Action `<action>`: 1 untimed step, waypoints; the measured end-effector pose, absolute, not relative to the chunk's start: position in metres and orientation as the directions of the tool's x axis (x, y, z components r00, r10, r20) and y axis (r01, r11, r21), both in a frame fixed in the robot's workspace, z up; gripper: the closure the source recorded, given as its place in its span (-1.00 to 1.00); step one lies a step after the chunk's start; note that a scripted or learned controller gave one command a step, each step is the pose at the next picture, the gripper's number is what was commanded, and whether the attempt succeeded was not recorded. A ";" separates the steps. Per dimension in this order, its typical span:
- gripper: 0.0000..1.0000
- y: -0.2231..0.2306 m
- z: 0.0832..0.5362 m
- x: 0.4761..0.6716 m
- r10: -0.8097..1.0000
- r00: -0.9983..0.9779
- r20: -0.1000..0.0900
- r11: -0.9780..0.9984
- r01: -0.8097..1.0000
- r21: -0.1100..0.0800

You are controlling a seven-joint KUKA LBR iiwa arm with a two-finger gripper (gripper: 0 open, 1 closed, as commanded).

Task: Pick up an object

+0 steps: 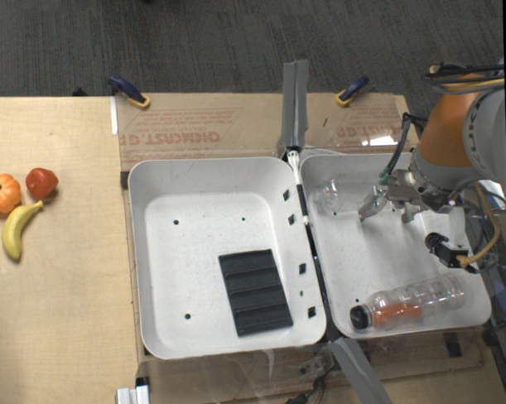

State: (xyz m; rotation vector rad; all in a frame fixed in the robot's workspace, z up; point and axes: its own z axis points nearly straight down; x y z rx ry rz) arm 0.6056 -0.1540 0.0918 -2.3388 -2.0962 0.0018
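Bottle (408, 306) lies at the lower right of the frame, below the spread, empty hand (391, 210).

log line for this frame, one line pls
arm: over right bin | gripper: open, holding nothing | bottle: lying at right bin front | black block: left bin | pick: not yet done

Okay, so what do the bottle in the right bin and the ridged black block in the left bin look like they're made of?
The bottle looks like clear, glossy plastic: see-through, with orange contents and a dark cap. The ridged black block looks matte, perhaps foam or rubber; it shows no glare, so it's hard to say.
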 end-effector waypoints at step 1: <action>-1.00 -0.170 0.091 0.513 0.998 0.064 0.000 -0.064 0.998 -0.002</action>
